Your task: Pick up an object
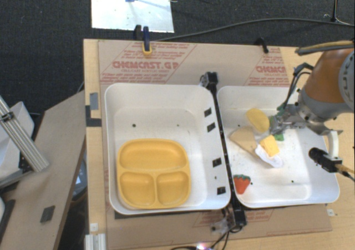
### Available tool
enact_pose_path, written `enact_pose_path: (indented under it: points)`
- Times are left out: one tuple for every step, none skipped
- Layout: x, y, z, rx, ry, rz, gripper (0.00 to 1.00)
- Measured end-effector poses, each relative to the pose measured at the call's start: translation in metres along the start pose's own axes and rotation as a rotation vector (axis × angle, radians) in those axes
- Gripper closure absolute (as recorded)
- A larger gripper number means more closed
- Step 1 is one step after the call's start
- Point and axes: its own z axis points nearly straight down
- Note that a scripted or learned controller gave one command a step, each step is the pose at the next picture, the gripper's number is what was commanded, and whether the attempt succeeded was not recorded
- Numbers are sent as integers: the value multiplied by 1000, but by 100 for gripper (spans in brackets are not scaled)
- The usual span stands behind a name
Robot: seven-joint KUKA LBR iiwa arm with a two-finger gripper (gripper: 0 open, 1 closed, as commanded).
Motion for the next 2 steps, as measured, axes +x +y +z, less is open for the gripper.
enact_pose_path:
  points:
    - [-4, -2, -62, -1, 0, -1, 100]
    - [-5, 8, -110, -3, -1, -3, 100]
